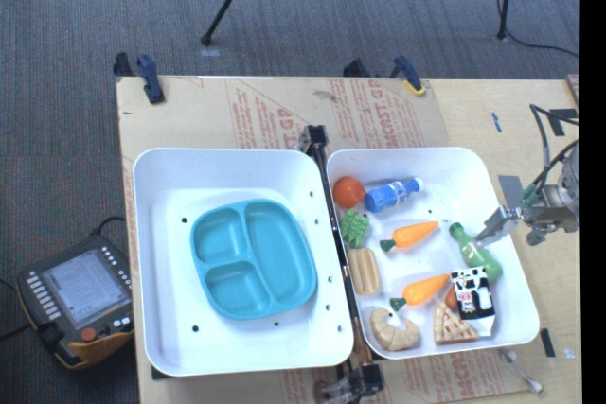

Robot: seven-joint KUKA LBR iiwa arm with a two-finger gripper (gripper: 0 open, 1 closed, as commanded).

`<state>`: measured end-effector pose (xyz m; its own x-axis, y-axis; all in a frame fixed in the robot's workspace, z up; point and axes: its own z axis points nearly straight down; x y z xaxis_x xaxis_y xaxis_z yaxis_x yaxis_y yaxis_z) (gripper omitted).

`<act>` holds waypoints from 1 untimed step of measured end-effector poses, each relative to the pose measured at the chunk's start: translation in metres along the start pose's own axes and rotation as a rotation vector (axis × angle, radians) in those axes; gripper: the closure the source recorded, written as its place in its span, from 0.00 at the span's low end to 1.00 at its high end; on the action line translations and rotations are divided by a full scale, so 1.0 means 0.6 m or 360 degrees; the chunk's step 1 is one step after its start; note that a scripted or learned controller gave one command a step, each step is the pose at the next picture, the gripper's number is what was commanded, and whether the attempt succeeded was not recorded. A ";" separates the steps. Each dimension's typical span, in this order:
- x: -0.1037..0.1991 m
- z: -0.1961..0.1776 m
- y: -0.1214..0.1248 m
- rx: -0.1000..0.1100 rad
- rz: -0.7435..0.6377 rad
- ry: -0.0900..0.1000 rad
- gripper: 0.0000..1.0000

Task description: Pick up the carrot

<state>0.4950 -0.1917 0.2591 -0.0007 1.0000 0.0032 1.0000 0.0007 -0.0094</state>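
Two orange carrots with green tops lie in the right bin: one carrot near its middle, the other carrot lower down, towards the front. My gripper hovers over the right rim of that bin, to the right of the upper carrot and just above a green bottle. It looks open, with nothing between its fingers. Neither carrot touches it.
The right bin also holds a red ball, a blue bottle, a green leafy piece, a bread roll, a milk carton, a pizza slice and a croissant. A blue divided plate sits in the left bin.
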 end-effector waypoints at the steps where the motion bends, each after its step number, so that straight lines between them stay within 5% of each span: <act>1: 0.105 0.139 0.223 -0.0001 0.0064 -0.0001 0.00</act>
<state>0.6280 -0.1280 0.1746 0.0394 0.9992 0.0024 0.9992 -0.0394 -0.0092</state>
